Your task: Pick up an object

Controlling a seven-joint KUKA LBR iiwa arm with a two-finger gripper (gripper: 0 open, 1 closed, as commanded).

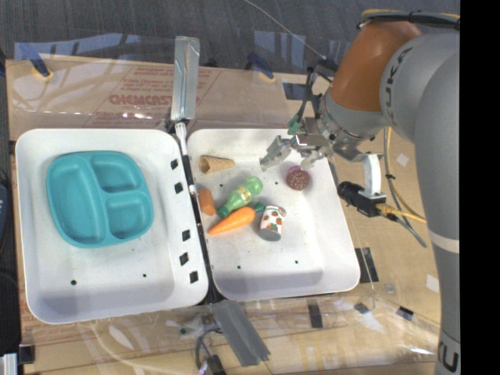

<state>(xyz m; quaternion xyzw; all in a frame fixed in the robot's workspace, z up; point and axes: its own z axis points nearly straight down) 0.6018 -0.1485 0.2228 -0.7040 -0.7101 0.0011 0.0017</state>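
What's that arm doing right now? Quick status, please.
Gripper open, holding nothing, over right bin. Dark red ball just beside it. Nothing blocking.

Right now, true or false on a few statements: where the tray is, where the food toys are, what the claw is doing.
1. The teal divided tray lies in the left bin. True.
2. The toy carrot sits on the teal tray. False: it lies in the right bin, beside the green toy vegetable.
3. The claw is over the right bin's upper part, with nothing between its fingers. True.
4. The dark red round toy is in the left bin. False: it is in the right bin, just below the claw.
5. The cone-shaped tan toy lies near the right bin's upper left corner. True.
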